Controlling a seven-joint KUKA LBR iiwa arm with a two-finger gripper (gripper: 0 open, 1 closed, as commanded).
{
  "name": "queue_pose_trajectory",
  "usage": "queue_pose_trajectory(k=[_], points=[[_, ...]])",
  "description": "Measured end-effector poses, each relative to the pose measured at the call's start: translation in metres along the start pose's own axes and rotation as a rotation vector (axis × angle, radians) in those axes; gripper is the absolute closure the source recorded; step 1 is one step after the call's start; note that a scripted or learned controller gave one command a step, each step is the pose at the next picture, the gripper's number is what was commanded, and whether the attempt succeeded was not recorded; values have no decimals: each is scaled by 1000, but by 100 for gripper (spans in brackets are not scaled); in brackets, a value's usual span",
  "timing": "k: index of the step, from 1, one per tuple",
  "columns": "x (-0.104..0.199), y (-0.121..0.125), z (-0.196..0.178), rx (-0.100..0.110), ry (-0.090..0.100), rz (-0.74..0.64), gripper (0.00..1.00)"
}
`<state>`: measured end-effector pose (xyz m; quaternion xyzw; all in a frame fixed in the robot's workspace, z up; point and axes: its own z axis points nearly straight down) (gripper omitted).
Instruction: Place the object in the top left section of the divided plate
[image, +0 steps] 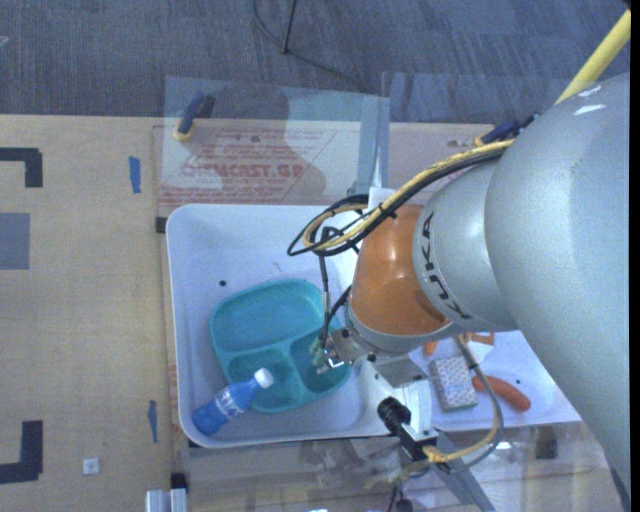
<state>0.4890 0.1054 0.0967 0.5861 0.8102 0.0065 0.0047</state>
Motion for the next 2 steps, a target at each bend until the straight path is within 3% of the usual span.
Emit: queue_pose_trajectory(k=[1,2], points=[[38,13,1,-11,-12,-252,100],[40,7,-212,14,2,-333,100]])
